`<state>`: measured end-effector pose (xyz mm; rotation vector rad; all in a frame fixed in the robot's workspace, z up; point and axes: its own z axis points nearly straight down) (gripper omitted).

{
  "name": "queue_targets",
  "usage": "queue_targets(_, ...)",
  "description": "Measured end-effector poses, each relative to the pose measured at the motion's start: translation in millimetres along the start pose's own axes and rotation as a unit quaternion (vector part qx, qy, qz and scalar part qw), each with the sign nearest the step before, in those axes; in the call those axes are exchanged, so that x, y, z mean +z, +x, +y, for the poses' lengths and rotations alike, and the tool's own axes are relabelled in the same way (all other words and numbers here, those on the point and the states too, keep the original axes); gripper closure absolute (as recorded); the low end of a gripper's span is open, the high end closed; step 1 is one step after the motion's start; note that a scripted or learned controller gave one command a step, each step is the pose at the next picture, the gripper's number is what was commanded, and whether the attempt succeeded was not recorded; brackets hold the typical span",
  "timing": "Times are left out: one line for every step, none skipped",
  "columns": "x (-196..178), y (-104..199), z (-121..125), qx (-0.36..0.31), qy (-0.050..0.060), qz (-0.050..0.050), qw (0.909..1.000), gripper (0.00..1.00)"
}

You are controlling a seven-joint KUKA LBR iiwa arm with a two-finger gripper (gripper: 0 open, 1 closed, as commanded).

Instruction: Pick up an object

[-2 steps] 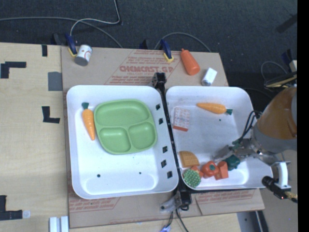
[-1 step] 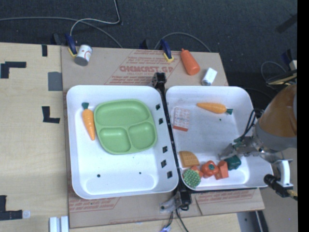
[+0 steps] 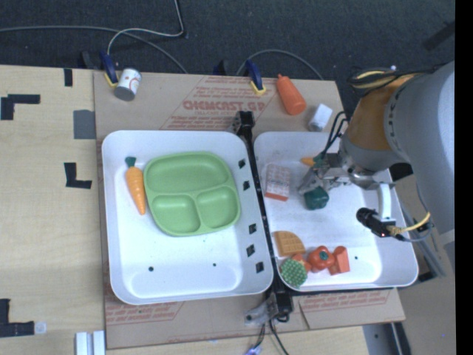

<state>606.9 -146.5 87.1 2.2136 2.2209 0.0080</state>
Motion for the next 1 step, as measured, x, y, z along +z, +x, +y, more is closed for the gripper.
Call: queue_targets(-98.1, 77.9, -10.5, 0.0, 0.003, 0.001, 1.0, 1.0)
